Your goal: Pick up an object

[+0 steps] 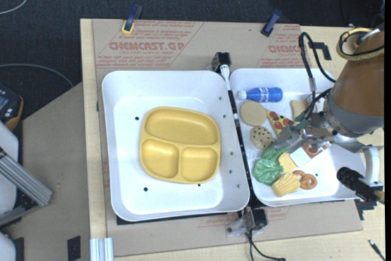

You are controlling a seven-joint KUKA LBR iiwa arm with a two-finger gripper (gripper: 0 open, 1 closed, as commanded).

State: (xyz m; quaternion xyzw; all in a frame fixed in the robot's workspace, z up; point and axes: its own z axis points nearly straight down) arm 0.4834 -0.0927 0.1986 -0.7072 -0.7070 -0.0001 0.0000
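The right bin (276,73) holds several toy foods. A blue bottle (261,95) lies at its back, with a tan disc (253,113) and a pizza slice (280,121) just in front. A chocolate-chip cookie (261,137) sits by the left wall. Toward the front lie a green leafy piece (266,169), a pale yellow wedge (286,162), a ribbed yellow piece (284,183) and a pretzel (305,180). My gripper (287,142) hangs low over the bin's middle, between the cookie and the yellow wedge. I see nothing lifted in it.
The left bin (122,131) holds a yellow divided plate (180,145). The arm's grey and orange body (360,95) covers the right bin's right side. A black divider (232,113) runs between the bins. Clamps (129,20) sit on the board's far edge.
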